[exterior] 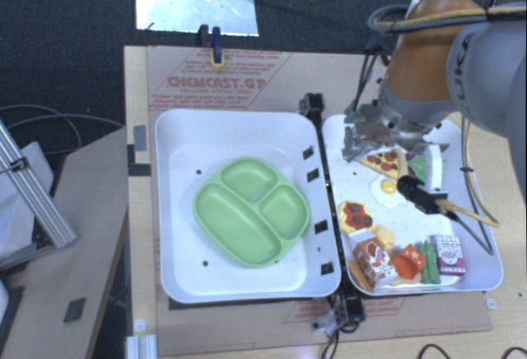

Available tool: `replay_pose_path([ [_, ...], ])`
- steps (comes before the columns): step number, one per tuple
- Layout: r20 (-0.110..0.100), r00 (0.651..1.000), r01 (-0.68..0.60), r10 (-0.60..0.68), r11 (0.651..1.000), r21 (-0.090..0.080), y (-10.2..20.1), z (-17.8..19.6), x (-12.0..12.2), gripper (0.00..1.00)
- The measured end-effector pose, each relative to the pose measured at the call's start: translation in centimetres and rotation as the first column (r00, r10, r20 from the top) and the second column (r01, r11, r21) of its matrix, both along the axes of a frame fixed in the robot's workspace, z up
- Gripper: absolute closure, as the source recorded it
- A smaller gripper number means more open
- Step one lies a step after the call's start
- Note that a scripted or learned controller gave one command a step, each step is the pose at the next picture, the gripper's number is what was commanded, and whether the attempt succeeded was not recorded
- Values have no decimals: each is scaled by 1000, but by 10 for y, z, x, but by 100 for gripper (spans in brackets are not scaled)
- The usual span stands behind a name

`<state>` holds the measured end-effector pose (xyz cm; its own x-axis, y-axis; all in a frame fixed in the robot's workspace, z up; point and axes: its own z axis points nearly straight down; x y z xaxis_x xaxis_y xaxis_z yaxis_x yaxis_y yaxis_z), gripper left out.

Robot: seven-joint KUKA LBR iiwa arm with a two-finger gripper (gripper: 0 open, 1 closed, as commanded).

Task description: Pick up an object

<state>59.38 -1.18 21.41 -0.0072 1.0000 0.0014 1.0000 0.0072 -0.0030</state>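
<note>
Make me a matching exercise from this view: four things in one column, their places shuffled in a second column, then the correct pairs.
Things:
1. green divided plate
2. pizza slice toy
3. fried egg toy
4. small carton with red label

Places:
A. near the right bin's front right corner
B. middle of the left bin
C. right bin, just below the pizza slice
D. right bin, close under the gripper

Pairs: 1-B, 2-D, 3-C, 4-A
</note>
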Motion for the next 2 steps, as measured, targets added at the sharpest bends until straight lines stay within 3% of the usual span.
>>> replay_pose_path([
  [1,2,1000,0,0,1000,0,17,1,-12,100],
  [2,5,1000,5,-5,1000,-1,15,18,-20,100],
])
